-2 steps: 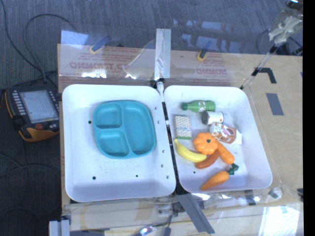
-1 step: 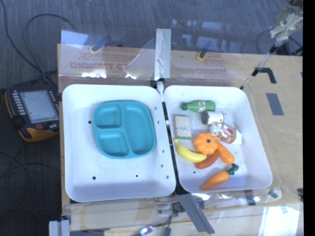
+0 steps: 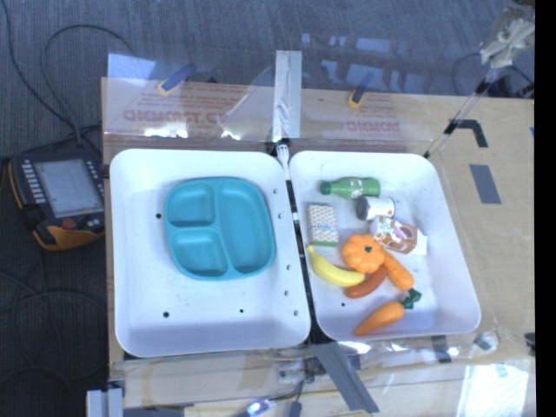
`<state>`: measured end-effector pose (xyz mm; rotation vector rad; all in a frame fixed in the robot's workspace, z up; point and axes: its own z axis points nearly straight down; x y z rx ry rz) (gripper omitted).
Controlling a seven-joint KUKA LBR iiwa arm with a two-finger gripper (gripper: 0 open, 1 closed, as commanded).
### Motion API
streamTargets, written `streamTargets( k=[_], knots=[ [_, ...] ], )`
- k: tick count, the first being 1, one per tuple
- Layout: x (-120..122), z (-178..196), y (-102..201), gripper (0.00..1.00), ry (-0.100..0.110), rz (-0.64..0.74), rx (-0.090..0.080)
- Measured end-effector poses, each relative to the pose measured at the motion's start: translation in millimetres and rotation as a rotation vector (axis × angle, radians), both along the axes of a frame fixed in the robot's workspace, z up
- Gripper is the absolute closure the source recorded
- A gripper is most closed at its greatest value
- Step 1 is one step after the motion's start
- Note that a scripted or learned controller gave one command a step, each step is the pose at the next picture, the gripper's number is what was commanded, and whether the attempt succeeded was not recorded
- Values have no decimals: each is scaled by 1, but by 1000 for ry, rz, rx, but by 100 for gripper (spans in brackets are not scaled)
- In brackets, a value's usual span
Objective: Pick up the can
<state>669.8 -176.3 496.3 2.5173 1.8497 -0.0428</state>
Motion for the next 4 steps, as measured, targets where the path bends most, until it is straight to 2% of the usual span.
streamTargets(
  k=[4],
  knots=[
    [4,35,5,100,5,6,-15]
  ],
)
